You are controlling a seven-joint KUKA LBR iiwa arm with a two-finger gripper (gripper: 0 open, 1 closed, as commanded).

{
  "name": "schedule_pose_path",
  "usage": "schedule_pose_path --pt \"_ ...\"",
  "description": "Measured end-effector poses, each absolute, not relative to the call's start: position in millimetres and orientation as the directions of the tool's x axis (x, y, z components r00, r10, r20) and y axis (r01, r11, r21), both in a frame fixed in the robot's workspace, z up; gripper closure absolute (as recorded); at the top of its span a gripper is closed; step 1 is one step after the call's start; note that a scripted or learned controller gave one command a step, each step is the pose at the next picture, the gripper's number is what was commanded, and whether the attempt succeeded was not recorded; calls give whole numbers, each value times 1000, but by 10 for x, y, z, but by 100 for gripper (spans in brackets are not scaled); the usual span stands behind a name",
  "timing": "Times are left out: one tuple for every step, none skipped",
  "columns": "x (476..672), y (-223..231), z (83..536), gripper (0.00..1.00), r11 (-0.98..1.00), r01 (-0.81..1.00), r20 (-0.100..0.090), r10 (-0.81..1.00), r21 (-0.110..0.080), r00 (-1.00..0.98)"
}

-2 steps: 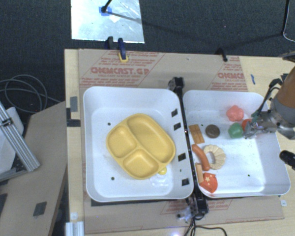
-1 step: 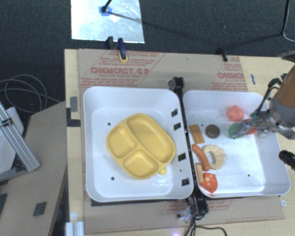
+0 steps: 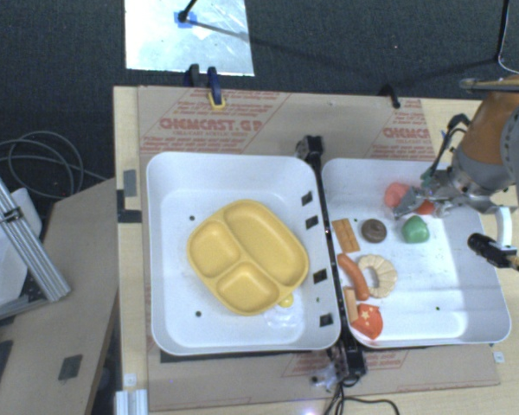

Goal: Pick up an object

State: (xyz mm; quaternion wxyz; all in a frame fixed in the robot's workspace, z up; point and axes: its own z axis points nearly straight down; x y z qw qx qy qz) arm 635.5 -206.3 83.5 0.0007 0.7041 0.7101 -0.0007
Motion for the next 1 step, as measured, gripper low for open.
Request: schedule_pose_path --pt "6593 -2098 842 0 12 998 10 1000 -60 -11"
